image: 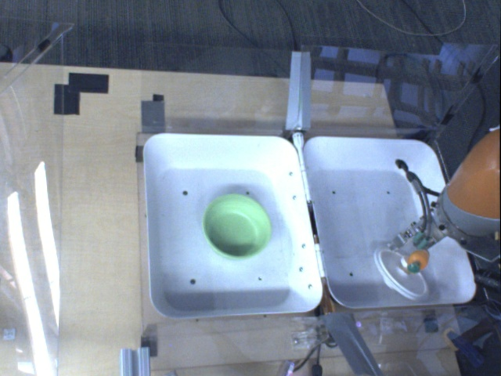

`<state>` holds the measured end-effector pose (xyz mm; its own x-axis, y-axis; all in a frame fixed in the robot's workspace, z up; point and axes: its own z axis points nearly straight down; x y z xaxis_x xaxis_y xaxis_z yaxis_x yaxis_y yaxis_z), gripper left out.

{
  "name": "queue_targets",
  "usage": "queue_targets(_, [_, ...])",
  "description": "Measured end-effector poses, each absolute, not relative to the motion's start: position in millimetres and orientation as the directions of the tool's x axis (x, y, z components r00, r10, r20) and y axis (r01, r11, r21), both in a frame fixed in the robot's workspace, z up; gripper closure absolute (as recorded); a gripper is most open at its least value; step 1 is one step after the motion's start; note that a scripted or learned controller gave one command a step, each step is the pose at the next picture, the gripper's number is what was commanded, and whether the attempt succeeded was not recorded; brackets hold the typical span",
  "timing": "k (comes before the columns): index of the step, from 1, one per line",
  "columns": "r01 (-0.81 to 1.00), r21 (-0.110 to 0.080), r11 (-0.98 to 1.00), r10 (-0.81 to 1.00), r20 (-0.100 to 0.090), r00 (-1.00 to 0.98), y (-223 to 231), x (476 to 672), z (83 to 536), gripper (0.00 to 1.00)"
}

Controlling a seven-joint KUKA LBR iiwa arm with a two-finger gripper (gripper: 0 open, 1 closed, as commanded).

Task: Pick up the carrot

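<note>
Carrot (419, 260) is my landmark: a small orange piece with a green tip, lying in the near right corner of the right bin (352, 210). From my remote seat I see it resting on or just above a clear, shallow dish (398, 276) that sits on the bin floor, a little nearer the camera than the carrot itself. The claw (416, 245) is right at the carrot, just behind and above it, and the carrot seems to touch its tip. I cannot tell how far the claw is spread, nor whether it has any hold on the carrot; the parts are too small and tangled with thin cables there. Right of the carrot, the grey wrist and the orange band of the arm (477, 194) come in from the edge. Left of the carrot, across the ridge where the two bins meet, the left bin (180, 288) holds a green bowl (237, 225), upright, near its middle and well apart from the carrot. Farther back than the carrot, the wooden table (102, 210) carries a grey metal post (299, 92) standing at the bins' junction, and black cables lie on the dark floor (196, 14) beyond.
</note>
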<state>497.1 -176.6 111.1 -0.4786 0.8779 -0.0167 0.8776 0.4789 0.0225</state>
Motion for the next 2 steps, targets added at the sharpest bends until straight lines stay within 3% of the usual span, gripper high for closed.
queue_targets(1, [0.878, 0.022, 0.478, 0.878, -0.016, -0.478, -177, 496.8, 111, 0.00])
queue_targets(2, [0.969, 0.024, 0.247, 0.969, -0.011, -0.247, -193, 495.8, 96, 0.00])
